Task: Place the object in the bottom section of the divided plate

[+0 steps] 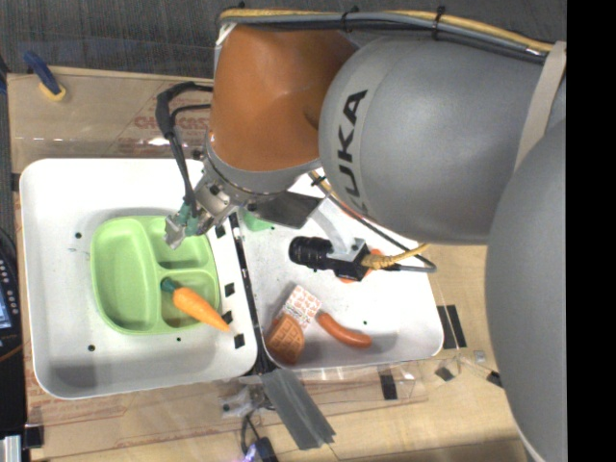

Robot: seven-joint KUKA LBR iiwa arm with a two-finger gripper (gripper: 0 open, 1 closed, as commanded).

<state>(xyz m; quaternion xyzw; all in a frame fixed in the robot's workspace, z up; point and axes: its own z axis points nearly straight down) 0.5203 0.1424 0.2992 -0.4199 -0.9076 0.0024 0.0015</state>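
The gripper (183,222) hangs over the green divided plate (125,282) near its 1 o'clock rim, and whether it is released or clenched cannot be told. A toy carrot (199,307) lies across the plate's small section at about 4 o'clock, tip on the rim. In the right bin (409,301), a toy sausage (343,331) lies at 6 o'clock.

Wooden bench (106,94), dark ribbed floor (115,17)
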